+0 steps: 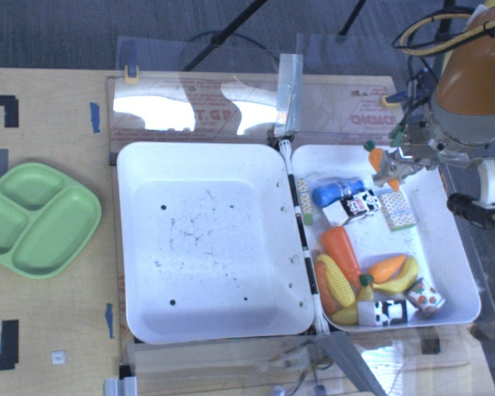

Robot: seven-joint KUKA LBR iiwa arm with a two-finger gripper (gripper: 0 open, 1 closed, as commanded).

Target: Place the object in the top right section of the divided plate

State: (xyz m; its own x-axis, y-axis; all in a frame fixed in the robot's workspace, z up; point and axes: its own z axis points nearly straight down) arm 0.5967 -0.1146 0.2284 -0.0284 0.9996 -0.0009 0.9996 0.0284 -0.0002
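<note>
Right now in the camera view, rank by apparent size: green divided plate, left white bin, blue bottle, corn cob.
1. left white bin
2. green divided plate
3. corn cob and blue bottle: they look alike in size, both partly hidden among other toys, so no ranking.

Robotics lab, taped bench (49, 106), tripod legs (247, 15)

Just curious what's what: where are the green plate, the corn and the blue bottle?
Green plate (66, 221): camera view, bare floor of its large section.
Corn (336, 280): camera view, middle of the cob.
Blue bottle (330, 194): camera view, its blue body.
</note>
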